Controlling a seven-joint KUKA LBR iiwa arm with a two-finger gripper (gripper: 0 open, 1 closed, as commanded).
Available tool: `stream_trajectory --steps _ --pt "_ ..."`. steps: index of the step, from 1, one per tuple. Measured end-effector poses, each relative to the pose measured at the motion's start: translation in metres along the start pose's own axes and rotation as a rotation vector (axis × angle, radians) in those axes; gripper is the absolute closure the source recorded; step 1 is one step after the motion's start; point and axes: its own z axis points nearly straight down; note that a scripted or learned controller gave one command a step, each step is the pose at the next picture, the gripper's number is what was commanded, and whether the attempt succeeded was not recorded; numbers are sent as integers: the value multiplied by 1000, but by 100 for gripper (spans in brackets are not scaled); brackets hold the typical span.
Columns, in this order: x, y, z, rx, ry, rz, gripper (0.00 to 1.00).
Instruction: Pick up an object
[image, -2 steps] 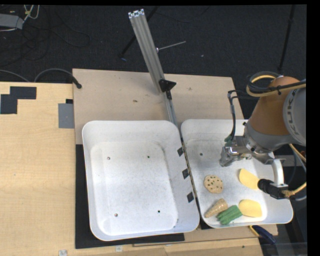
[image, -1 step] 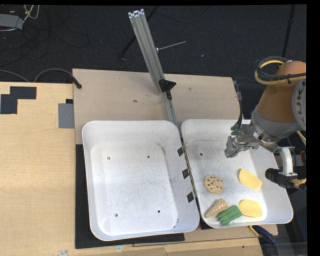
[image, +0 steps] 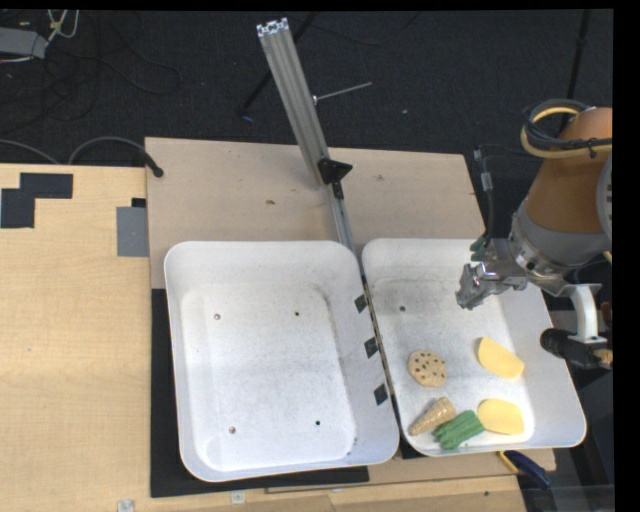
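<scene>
Hovering fingers (image: 478, 290), grip indiscernible

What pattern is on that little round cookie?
Tan with dark speckles, the round cookie; seen in the camera view.

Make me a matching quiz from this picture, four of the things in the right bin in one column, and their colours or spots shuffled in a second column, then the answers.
Things:
1. cookie
2. cone
3. green toy
4. claw

Descriptions:
A. green, at the bin's near edge
B. metallic grey, above the bin's far half
C. round, tan with dark spots
D. beige, pointed, touching the green toy

Pairs: 1-C, 2-D, 3-A, 4-B
</scene>
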Motion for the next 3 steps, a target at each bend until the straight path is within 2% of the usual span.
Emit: stream_trajectory --steps 2,3 --pt "99 -4 -19 2 2 -4 100" --pt "149 -12 -6 5 2 -3 100"
